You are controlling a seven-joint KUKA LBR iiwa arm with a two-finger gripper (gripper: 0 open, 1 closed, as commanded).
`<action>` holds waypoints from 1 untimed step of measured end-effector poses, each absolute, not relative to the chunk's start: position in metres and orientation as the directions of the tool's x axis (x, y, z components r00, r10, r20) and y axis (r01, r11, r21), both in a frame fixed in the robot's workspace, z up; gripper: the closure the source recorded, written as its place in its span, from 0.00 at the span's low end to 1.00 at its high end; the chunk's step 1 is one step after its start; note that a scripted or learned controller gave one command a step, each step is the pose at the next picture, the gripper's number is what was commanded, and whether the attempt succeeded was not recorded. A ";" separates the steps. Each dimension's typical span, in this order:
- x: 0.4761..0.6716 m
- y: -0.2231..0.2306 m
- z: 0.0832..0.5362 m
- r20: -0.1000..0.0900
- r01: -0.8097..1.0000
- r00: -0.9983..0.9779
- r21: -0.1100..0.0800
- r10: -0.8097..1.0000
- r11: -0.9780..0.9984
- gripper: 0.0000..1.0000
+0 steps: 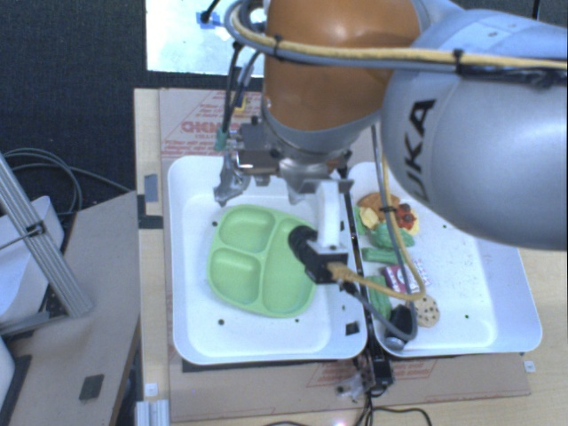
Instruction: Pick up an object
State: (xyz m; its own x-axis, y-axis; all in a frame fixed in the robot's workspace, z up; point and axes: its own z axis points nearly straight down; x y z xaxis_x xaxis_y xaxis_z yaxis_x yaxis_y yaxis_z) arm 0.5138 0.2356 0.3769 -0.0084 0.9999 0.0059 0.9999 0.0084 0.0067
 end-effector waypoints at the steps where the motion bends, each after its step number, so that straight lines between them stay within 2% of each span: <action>1: 0.485 0.234 0.294 -0.002 1.000 -0.001 -0.007 1.000 0.001 0.00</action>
